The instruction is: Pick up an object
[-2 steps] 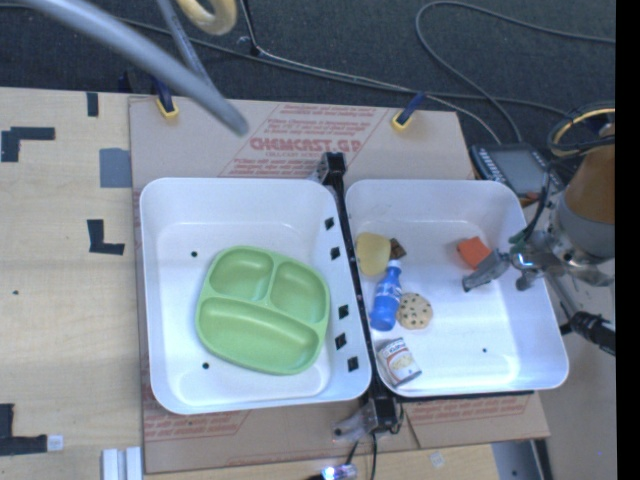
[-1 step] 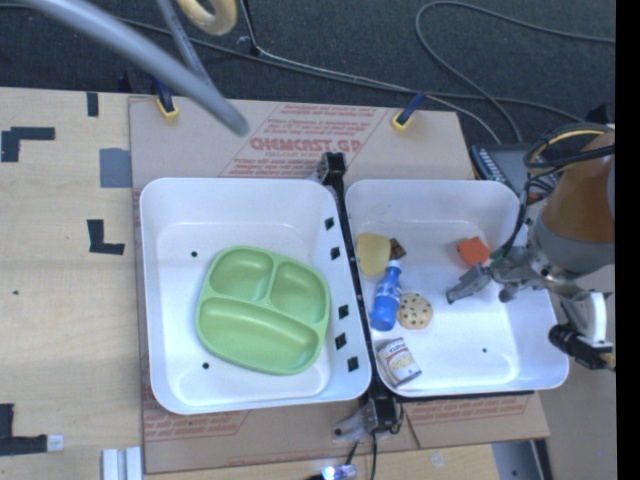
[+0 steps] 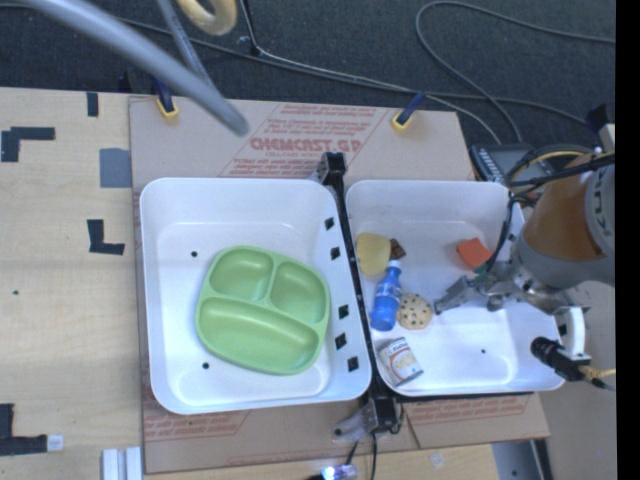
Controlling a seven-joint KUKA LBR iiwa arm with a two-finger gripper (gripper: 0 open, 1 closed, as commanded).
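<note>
Bins, two, shallow white plastic, side by side on a brown cardboard sheet [image 3: 300, 128] printed with red lettering. Left white bin [image 3: 160, 268]: one pale green divided plate [image 3: 263, 309] with three compartments, lying flat near the middle, tilted a little askew to the walls. Nothing else lying with it. Black clips along the shared divider [image 3: 345, 268] between both bins.

Right white bin [image 3: 430, 193]: five small objects, counted. One pale yellow rounded block [image 3: 372, 251] near the divider, touching a small dark brown piece [image 3: 396, 249] just beside it. One blue plastic bottle with a white cap [image 3: 386, 297] below the yellow block, lying slanted. One round tan speckled cookie-like disc [image 3: 414, 313] touching the bottle's lower right side. One small white carton with a printed label [image 3: 401, 360] near the bin's front wall, apart from the rest. One orange-red block [image 3: 474, 253] towards the right, close to the arm.

Grey arm with orange band [image 3: 560, 218] over the bin's right side; two-finger gripper [image 3: 448, 299] low, just right of the disc, fingers spread apart, nothing between them.
</note>
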